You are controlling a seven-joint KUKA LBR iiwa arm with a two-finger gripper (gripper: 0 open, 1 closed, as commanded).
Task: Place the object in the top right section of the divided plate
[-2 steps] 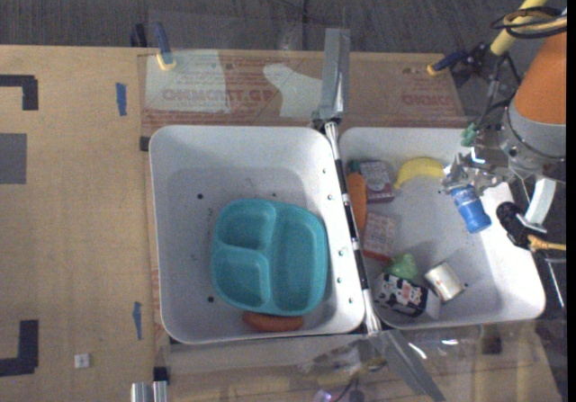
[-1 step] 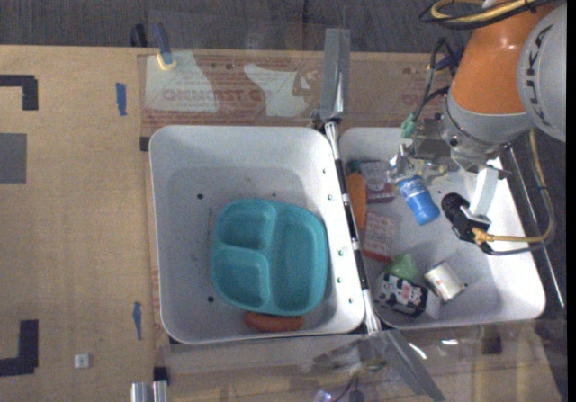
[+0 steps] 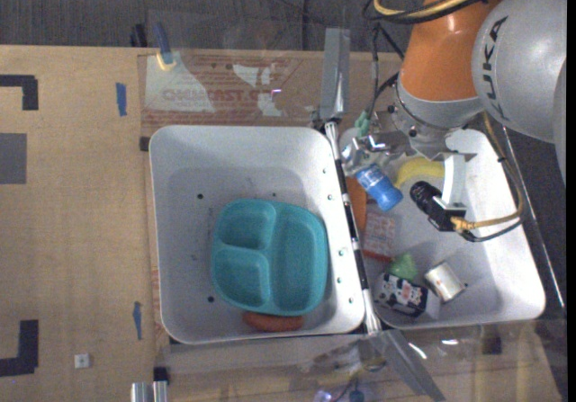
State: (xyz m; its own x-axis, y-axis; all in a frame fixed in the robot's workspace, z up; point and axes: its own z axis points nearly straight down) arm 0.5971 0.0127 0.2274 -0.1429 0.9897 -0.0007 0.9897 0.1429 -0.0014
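A teal divided plate (image 3: 270, 256) lies in the left bin (image 3: 180, 157), toward its front right. My gripper (image 3: 367, 145) hangs over the far left corner of the right bin (image 3: 513, 292), close to the wall between the bins. A small blue bottle-like object (image 3: 379, 190) sits just below the gripper, tilted, and I cannot tell whether it is touched. A yellow banana-like piece (image 3: 419, 171) lies right beside it, partly hidden by the wrist.
In the right bin lie an orange piece (image 3: 358, 204) along the divider, a red-printed packet (image 3: 379, 236), a green piece (image 3: 404, 264), a black-and-white patterned object (image 3: 401, 294) and a silver can (image 3: 443, 281). A red-orange item (image 3: 274, 322) peeks out under the plate's front edge.
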